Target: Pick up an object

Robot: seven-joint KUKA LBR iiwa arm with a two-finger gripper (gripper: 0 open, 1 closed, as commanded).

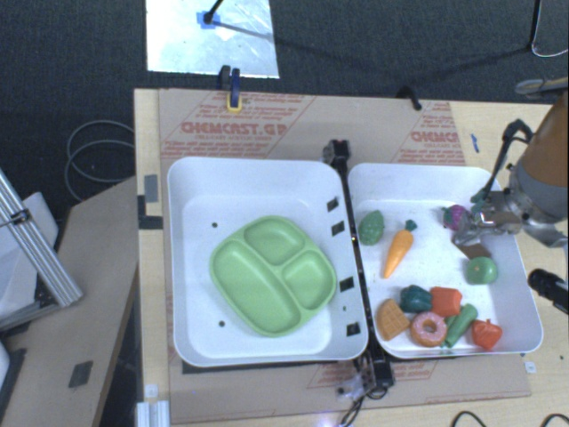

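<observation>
Tool (468, 230) beside small purple object (456, 215)

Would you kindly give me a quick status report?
Gripper low in right bin, beside purple toy. Nothing seen held. Green ball close below.

My arm (544, 163) is grey with an orange band, and my gripper (473, 227) is dull metal grey over two white bins (191, 238) on a tan bench sheet (293, 123) printed with red lettering. The left bin holds a pale green divided plate (272, 275); the right bin (391, 181) holds a dark green leafy vegetable (371, 227), an orange carrot (398, 250) with a green top, a purple piece (456, 214) and a green ball (481, 270). Nearer the front lie a golden-brown waffle-patterned piece (391, 318), a teal piece (414, 298), a pink-iced doughnut (429, 329), a red-orange pepper (445, 301), a green pod (460, 324) and a red piece (486, 334).
</observation>
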